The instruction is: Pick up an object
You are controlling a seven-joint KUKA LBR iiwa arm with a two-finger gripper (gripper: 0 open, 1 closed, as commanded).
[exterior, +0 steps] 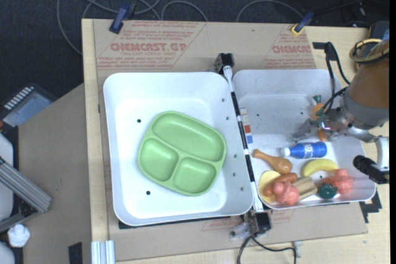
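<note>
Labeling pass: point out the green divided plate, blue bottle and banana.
green divided plate (181, 153), camera view, center ridge where compartments meet.
blue bottle (307, 150), camera view, middle of its body.
banana (320, 166), camera view, middle of its curve.

Even overhead light on my bench; white bins (124, 133) glare slightly and cast faint shadows. Focus is soft overall, my arm (371, 93) blurred at the right edge.

Bench (154, 40): brown board surface printed with red lettering. Two shallow white bins rest directly on it, side by side and touching. The left bin (124, 151) adjoins the right bin (272, 83). Beyond the left bin, a blue clamp (120, 17) grips the bench's far edge.
</note>
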